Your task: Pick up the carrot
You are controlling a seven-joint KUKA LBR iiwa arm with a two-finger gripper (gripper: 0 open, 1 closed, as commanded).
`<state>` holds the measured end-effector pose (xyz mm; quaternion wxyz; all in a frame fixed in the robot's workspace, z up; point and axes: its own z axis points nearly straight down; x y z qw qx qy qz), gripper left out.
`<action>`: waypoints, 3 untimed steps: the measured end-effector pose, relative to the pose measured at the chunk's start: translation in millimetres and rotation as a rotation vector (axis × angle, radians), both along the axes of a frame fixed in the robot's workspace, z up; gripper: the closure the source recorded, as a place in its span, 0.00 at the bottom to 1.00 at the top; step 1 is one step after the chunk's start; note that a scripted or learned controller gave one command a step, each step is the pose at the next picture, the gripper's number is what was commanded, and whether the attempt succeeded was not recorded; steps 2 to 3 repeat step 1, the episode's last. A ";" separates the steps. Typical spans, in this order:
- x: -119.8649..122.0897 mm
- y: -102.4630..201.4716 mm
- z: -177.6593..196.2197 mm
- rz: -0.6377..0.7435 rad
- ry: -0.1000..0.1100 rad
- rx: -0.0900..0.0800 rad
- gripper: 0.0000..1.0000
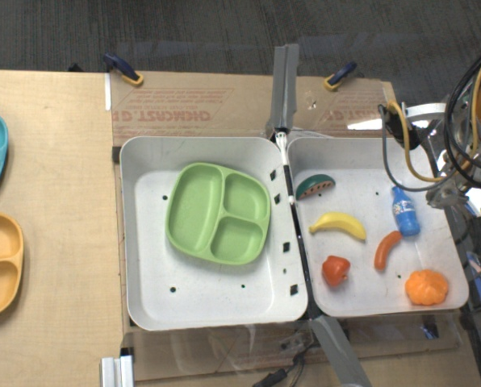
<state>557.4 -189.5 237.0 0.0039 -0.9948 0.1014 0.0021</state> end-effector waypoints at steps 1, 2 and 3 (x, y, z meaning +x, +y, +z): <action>-4.8 31.8 -49.0 -0.001 0.001 -0.001 1.00; -4.8 31.8 -49.0 -0.001 0.001 -0.001 1.00; -4.8 31.8 -49.0 -0.001 0.001 -0.001 1.00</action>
